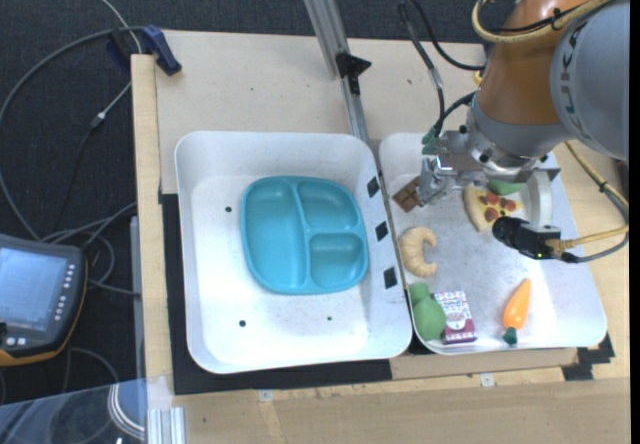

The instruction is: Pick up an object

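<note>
One arm bent over right bin.

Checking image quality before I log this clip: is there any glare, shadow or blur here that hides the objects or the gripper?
Camera view: even light, soft shadows. The white bins look bright, mild glare on the blue tray, nothing washed out. Croissant, carrot and small box are sharp. The gripper is dark and crowded under the wrist, so its state is unclear. Straight bench edges bow slightly toward the corners.
</note>
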Tool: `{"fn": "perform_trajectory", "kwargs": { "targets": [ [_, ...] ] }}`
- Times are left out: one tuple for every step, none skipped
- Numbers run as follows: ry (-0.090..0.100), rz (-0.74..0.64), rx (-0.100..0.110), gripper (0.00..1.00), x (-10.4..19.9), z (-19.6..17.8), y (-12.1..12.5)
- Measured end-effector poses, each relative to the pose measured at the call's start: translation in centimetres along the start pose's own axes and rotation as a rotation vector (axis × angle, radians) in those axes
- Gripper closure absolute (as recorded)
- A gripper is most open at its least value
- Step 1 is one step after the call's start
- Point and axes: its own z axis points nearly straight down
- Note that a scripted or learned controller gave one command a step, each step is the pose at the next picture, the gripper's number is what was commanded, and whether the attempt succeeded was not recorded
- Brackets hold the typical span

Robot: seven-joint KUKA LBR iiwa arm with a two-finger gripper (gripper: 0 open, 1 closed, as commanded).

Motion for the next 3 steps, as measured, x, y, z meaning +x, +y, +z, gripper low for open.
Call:
{"fn": "perform_trajectory", "kwargs": {
  "targets": [
    [-0.001,0.002,-0.001,1.0,3.7,0.1,4.0],
    [0.0,0.002,0.0,1.0,7.9,0.0,6.1],
    [0.0,0.001,-0.001,1.0,12.1,0.1,8.7]
  ]
}}
